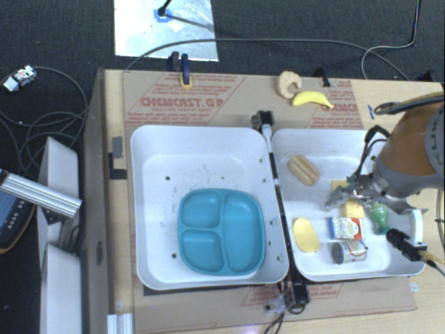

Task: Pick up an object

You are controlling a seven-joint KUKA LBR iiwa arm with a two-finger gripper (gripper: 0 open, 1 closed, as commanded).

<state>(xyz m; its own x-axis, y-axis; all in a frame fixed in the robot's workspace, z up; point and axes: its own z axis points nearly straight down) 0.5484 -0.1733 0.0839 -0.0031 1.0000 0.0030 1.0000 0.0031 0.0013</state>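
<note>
Your left bin (149, 152) holds a blue divided plate (221, 230); the right bin (327, 142) holds a tan bread roll (303, 170), a yellow lemon-like piece (306, 234), a small carton (347, 227), a can (348, 252) and a green item (379, 217). On the surface behind lie a banana (312, 99) and a tan ring (288, 83). The arm reaches in from the right, its tool (351, 192) low over a yellowish block (353, 209) by the carton; you cannot tell its opening or any grasp.

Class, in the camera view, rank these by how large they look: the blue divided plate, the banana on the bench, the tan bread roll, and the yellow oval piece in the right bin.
1. blue divided plate, by far
2. banana
3. and 4. yellow oval piece and tan bread roll look alike; unranked.
</note>
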